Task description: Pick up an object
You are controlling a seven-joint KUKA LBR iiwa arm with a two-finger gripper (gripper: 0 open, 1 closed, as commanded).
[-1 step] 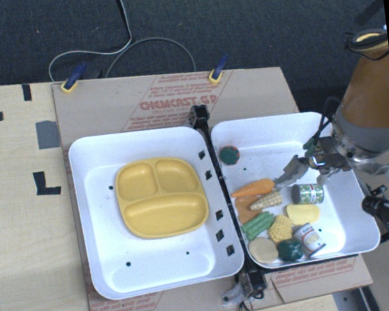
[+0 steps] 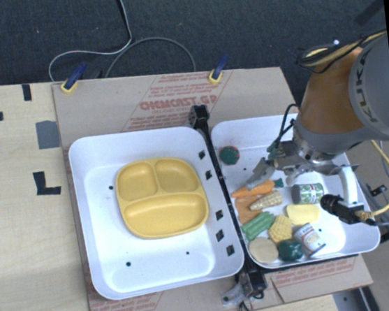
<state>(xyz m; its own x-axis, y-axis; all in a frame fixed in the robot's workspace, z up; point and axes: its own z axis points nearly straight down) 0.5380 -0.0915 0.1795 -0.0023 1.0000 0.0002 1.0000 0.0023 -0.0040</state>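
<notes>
Toy food lay heaped in the right white bin (image 2: pixel 346 242): an orange plastic carrot (image 2: pixel 251 191), a corn cob (image 2: pixel 265 201), a green pod-shaped piece (image 2: pixel 257 224), a small silver can (image 2: pixel 307 192) and a yellow wedge (image 2: pixel 303 212), packed close together. The left white bin (image 2: pixel 97 219) held a yellow divided plastic tray (image 2: pixel 161 196). The tool (image 2: pixel 267 170) hung low over the right bin's far part, just beyond the carrot; whether it was open could not be told, and nothing showed in its grip. The approach step seemed in hand. Next it would need to settle over a single item, likely the carrot, and close.
</notes>
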